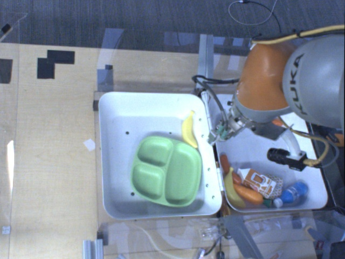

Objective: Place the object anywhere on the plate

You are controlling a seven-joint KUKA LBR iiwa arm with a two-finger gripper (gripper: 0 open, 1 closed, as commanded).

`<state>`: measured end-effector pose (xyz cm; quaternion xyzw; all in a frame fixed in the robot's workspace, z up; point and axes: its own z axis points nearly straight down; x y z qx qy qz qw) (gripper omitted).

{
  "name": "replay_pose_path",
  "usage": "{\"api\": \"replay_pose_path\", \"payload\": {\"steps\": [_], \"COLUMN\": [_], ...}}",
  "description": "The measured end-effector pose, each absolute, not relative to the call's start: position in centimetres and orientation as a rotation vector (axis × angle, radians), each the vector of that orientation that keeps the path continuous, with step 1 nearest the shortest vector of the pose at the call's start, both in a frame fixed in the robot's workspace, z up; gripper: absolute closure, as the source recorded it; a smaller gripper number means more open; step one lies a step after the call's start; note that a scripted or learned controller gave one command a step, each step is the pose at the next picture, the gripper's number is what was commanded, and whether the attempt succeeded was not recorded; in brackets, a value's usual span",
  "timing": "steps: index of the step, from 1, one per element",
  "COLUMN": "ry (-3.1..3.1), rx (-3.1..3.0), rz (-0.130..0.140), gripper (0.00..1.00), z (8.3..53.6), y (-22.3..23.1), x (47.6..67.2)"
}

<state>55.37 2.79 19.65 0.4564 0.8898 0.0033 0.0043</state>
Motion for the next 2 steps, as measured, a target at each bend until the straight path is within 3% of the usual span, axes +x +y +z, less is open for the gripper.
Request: {"api": "replay_pose_path", "payload": {"steps": [1,2], "ry": [2.966,3.075], "rx": [1.009,0.61], "rz": [0.004,0.004], "gripper": [1.0,1.0], "z": [18.6,18.6], "y": [-2.3,0.0], "x": [62.9,57.5]}}
